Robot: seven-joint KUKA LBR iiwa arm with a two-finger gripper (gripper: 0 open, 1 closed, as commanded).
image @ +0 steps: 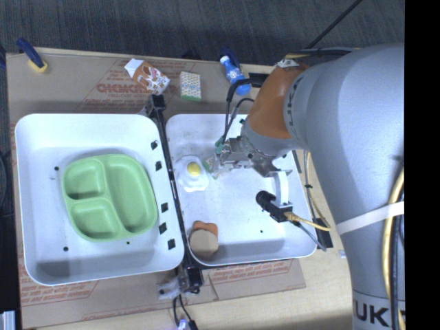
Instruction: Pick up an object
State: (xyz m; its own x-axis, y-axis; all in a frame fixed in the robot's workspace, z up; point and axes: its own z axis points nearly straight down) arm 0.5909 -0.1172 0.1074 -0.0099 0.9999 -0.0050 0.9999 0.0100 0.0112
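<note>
Dark grey carpet floor behind a cardboard-topped bench under even light.

Left bin holds a divided plate; right bin holds a toy egg (by the dividing wall) and, nearer, a bread piece

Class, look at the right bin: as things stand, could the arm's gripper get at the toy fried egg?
Probably yes. The fried egg lies flat in the right bin with bare floor around it, and the gripper hangs just to its right. The bread-like piece sits well apart, near the front wall.
</note>
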